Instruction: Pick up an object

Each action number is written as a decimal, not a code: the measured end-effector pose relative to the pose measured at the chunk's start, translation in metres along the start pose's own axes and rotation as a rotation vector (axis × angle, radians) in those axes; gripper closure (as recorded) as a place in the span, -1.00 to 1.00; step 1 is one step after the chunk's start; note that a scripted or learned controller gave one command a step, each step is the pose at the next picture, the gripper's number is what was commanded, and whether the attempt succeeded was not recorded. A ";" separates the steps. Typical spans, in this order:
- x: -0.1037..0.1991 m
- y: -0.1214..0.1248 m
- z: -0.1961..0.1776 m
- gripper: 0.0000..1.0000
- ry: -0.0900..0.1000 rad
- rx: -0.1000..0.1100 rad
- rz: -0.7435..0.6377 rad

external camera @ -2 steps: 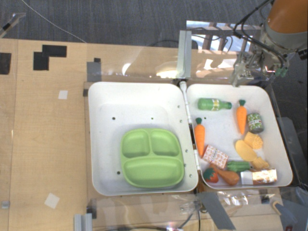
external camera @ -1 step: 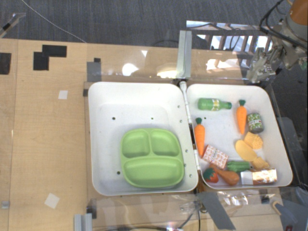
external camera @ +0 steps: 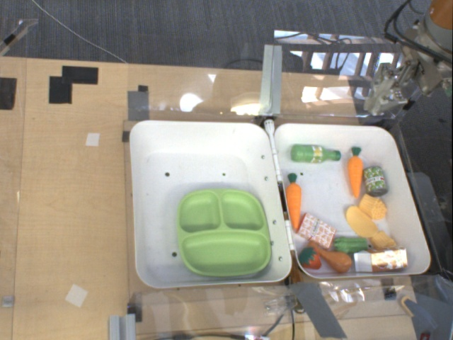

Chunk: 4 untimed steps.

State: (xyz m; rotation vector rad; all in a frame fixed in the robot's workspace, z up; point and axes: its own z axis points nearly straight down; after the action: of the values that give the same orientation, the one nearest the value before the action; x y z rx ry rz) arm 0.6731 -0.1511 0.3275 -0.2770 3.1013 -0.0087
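You're looking at a wooden bench (external camera: 64, 211) with two white bins touching side by side. The left bin (external camera: 152, 183) holds a green divided plate (external camera: 223, 232), flat, toward its near right corner. The right bin (external camera: 322, 183) sits beside it. Black patches (external camera: 72, 82) mark the bench's far left. Grey carpet (external camera: 177, 13) lies beyond.

No writing here can be made out. The green bottle (external camera: 315, 154), the small can (external camera: 375, 180), the patterned box (external camera: 316, 229) and the packet (external camera: 382, 261) in the right bin (external camera: 407, 168) all carry labels, too small and blurred to read.
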 end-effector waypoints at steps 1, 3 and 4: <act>0.071 -0.030 0.152 1.00 0.025 -0.012 -0.249; 0.047 -0.002 0.061 1.00 0.002 -0.002 -0.173; -0.019 0.125 0.037 1.00 0.013 -0.011 -0.002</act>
State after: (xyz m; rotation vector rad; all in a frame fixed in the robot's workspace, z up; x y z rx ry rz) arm 0.6710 -0.0243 0.2896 -0.2811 3.1149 0.0062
